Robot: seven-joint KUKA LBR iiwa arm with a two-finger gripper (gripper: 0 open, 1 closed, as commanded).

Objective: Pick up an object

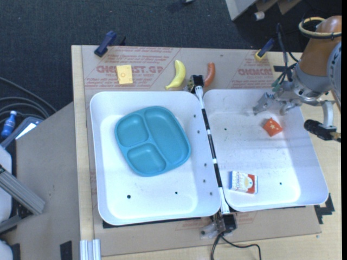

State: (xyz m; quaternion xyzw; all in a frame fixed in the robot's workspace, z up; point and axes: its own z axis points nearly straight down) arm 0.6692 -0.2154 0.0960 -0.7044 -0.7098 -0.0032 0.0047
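Gripper (pixel 274 103) above the right bin's (pixel 303 191) far side.
Whether its fingers are wide or narrow cannot be told. An orange block (pixel 272 127) lies just beneath-near it; a small carton (pixel 242 182) near; blue tray (pixel 152 140) left.

A single fixed camera looks down at a slant from above the tabletop (pixel 162 242), far enough back to frame both white bins, the left bin (pixel 108 161) and the right bin (pixel 303 183), side by side. Dark floor fills the frame's top; the arm (pixel 320 53) enters from the right.
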